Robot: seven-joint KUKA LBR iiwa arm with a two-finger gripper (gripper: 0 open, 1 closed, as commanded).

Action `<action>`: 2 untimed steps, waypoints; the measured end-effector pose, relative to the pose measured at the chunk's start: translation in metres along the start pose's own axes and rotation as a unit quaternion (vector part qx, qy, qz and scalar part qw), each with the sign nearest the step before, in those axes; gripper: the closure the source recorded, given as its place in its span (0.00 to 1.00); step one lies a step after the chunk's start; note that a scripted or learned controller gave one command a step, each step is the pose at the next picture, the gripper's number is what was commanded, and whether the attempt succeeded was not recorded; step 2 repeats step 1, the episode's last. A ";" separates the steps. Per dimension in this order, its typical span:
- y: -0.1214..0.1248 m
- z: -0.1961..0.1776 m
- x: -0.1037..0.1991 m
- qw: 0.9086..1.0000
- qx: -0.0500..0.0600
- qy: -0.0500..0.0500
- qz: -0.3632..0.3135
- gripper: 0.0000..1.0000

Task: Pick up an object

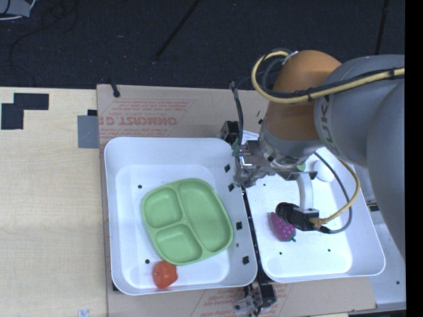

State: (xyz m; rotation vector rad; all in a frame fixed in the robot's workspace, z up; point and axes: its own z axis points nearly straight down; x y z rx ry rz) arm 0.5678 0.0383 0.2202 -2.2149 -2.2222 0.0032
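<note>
A purple, grape-like object (281, 228) lies on the floor of the right bin (330, 259), near its middle. In the left bin (125, 170), a small orange-red object (165, 274) rests by the front wall. My gripper (246, 170) hangs under the orange-banded wrist, over the right bin's back-left part, close to the divider between the bins. It is up and to the left of the purple object and apart from it. The wrist hides most of the gripper.
A green three-compartment plate (188, 220) fills the middle of the left bin. A black fitting (297, 215) on the arm's yellow cable sits just beside the purple object. The bulky grey arm (370, 111) covers the right bin's back right.
</note>
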 end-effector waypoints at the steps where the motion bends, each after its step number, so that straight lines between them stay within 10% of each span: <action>1: 0.010 -0.003 0.041 1.000 -0.001 0.000 0.000 1.00; 2: 0.010 -0.003 0.041 1.000 -0.001 0.000 0.000 1.00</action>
